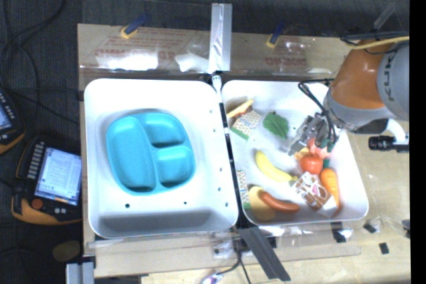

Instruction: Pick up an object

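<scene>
Grey and orange, the arm [373,86] reaches in from the right and sets its gripper [311,133] low over the right bin [293,91], just above a red tomato [310,163]. The fingers are small and tangled against the toys, so I cannot tell how they stand, and nothing shows clearly between them. This looks like the approach step of the pick, with no object lifted yet. The next move probably calls for a short straight descent onto one toy, most likely the tomato just below, and a firm close without dragging in its neighbours, which lie touching one another.

Counted in the right bin: one tomato, one yellow banana [273,168] left of it, one orange carrot [330,187] at the right, one red sausage [278,203] near the front wall, one green leaf [275,124] further back, and one checked box [312,191] between tomato and carrot. A patterned piece [245,122] lies by the dividing wall; what it is stays unclear.

The left bin [100,163] holds one blue divided tray [150,150], with three compartments.
</scene>
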Motion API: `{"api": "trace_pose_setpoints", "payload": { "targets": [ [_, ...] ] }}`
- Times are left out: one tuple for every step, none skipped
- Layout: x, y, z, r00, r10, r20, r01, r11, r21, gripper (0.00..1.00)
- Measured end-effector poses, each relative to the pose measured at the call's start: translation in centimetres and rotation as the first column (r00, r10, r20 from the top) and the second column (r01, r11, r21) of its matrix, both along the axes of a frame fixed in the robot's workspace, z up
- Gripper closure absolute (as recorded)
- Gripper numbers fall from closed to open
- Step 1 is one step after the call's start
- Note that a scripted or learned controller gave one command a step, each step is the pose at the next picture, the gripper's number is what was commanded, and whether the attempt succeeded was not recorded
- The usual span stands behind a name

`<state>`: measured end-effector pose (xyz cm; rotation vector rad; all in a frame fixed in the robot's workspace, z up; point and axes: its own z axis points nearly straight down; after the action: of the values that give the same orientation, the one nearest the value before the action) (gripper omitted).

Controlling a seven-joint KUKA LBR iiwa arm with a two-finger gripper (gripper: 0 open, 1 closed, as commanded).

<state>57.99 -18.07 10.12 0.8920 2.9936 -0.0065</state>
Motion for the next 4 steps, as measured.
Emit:
{"api": "trace_pose_setpoints", "payload": {
  "targets": [
    [-0.4, 12.7, 8.2, 0.949, -0.316, -0.015, 0.317, 0.949, 0.007, 1.0],
    [-0.3, 12.6, 9.1, 0.949, -0.315, -0.014, 0.315, 0.949, 0.004, 1.0],
    [-1.6, 14.4, 8.2, 0.677, -0.736, -0.015, 0.736, 0.677, 0.004, 1.0],
    [-6.5, 17.8, 8.2, 0.724, -0.689, -0.017, 0.689, 0.724, 0.005, 1.0]
  ]
}}
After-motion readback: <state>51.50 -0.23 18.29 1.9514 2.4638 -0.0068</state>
